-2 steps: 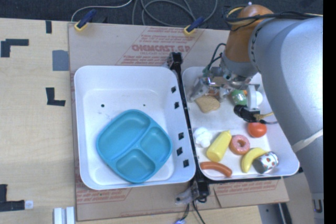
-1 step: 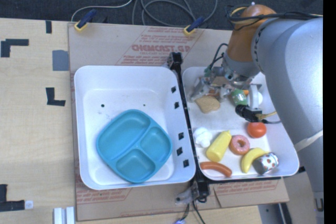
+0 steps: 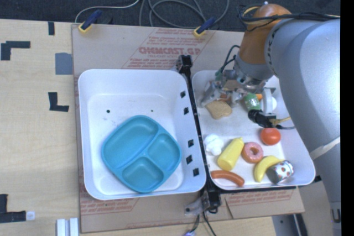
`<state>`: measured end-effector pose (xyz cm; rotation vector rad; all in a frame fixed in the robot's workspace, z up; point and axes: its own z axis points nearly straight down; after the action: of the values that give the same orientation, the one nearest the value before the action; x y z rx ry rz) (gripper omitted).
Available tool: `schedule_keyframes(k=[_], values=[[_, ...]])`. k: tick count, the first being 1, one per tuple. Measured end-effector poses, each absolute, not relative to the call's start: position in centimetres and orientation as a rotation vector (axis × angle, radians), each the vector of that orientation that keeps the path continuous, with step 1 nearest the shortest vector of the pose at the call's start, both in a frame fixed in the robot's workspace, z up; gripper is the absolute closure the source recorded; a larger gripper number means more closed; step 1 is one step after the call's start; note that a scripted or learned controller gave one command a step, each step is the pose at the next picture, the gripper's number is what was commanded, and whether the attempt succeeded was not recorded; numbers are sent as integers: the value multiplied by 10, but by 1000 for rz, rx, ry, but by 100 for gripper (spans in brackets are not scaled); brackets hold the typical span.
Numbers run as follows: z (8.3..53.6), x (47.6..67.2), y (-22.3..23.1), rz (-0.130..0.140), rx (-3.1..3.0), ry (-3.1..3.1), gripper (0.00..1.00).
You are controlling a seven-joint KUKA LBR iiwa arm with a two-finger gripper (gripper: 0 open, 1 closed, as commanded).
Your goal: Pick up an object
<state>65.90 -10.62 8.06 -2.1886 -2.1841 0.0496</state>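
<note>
Jaws (image 3: 224, 91): low over tan bread piece (image 3: 219, 110), right bin's (image 3: 298, 146) far-left corner; open or closed, cannot tell.
Advice: centre over bread before closing.

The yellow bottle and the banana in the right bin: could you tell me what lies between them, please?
In the camera view, a pink donut lies between the yellow bottle and the banana, on the right bin's floor.

bench (image 3: 33, 135): wood-look top | cardboard sheet (image 3: 160, 50) on it | two white bins (image 3: 88, 119) on sheet
</note>
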Motion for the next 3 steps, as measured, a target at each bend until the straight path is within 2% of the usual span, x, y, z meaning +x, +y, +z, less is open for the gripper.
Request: schedule_keyframes(k=[1,2,3], values=[[81,659,-101,61,-2204,-2186,0],[84,641,-101,2,-2223,-2223,0],[92,640,-100,9,-2218,-2223,100]])
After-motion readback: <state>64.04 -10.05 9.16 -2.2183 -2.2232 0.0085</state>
